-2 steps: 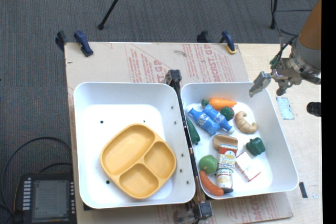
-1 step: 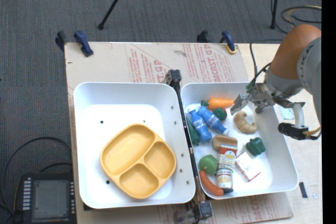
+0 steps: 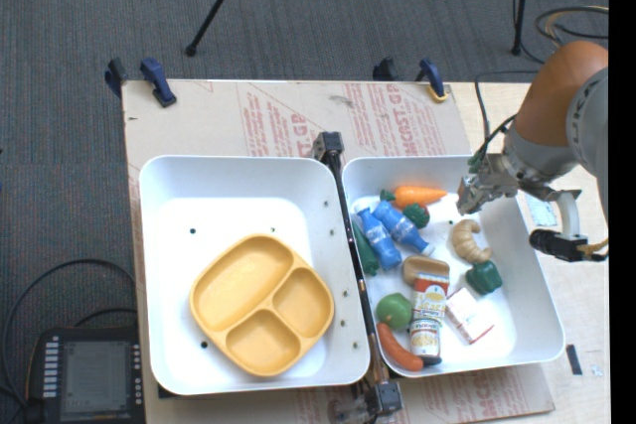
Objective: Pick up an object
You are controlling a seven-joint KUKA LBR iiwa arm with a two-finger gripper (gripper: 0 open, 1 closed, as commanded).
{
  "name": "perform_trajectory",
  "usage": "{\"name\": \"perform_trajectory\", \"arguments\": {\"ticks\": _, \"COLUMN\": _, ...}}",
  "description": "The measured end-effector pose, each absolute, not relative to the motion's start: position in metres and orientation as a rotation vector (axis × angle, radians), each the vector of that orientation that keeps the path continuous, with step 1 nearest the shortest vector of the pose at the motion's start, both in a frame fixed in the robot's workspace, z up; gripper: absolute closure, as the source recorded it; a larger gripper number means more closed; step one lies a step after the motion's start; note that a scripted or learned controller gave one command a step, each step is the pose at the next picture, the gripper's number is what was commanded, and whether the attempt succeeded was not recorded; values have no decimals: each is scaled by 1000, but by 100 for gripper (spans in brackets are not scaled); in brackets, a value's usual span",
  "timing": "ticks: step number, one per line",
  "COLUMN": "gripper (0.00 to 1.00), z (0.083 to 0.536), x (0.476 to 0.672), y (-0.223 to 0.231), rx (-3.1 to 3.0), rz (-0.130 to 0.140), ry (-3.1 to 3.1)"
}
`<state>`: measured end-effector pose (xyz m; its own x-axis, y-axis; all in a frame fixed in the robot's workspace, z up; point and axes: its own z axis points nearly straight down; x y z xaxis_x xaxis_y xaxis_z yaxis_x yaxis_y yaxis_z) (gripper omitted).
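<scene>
The grey arm's end effector [image 3: 475, 195] hangs low over the upper part of the right-hand shallow white bin [image 3: 542, 313], just above a tan croissant-shaped toy [image 3: 469, 242] and right of an orange plastic carrot [image 3: 421, 195]; whether it is open or closed, I cannot tell. Two blue plastic bottles [image 3: 390, 230] lie side by side near the bin's left wall, with a green toy pepper [image 3: 484, 278], a labelled can [image 3: 427, 316] and a green ball [image 3: 395, 310] further down. In the left white bin [image 3: 164, 213] rests a yellow divided plate [image 3: 261, 304].
</scene>
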<state>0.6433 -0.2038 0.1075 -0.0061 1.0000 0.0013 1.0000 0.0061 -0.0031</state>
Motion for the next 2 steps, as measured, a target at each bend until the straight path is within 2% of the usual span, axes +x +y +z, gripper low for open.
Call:
{"name": "perform_trajectory", "arguments": {"ticks": 1, "gripper": 0, "z": 107, "x": 643, "y": -204, "rx": -2212, "rz": 2, "ry": -2227}}
{"name": "perform_trajectory", "arguments": {"ticks": 2, "gripper": 0, "z": 87, "x": 644, "y": -106, "rx": -2214, "rz": 2, "ry": -2223}}
